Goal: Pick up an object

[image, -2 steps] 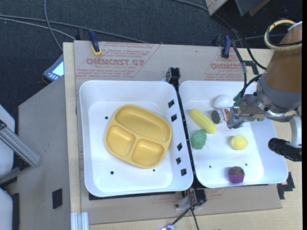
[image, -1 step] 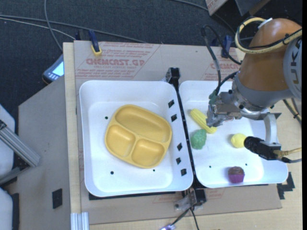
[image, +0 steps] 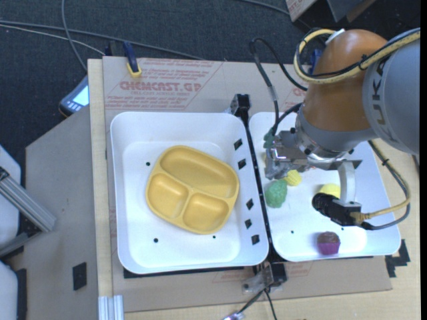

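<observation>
Four small objects lie in the right bin [image: 380, 245] at the frame's lower right: a green lump [image: 276, 193] near the left wall, a small yellow piece [image: 292, 177] just above it, a yellow object [image: 329, 191] further right and a purple-and-brown one [image: 327, 243] near the front rim. The gripper [image: 279, 167] hangs just above the green lump and yellow piece, its grip impossible to tell. A yellow divided plate [image: 192, 189] fills the left bin [image: 127, 179].
</observation>
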### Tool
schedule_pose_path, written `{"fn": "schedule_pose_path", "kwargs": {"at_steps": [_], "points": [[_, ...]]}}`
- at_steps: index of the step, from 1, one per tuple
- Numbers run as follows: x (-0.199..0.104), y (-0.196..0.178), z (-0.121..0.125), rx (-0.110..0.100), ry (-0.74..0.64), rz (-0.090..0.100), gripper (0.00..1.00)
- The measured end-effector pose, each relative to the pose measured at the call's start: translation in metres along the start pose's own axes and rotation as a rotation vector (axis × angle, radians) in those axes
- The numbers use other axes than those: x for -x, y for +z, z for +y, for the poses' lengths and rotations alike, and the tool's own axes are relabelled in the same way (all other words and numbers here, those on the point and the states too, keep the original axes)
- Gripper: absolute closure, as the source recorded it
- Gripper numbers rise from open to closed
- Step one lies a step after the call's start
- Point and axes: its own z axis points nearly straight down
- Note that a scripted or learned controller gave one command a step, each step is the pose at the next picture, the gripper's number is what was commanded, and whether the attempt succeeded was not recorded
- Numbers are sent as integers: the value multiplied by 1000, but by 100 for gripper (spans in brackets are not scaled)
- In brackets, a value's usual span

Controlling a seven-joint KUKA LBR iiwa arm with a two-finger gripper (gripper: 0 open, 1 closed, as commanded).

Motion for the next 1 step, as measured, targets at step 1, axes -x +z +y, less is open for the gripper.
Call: {"fn": "schedule_pose_path", "kwargs": {"at_steps": [1], "points": [[-54, 3, 8, 4, -1, 0, 100]]}}
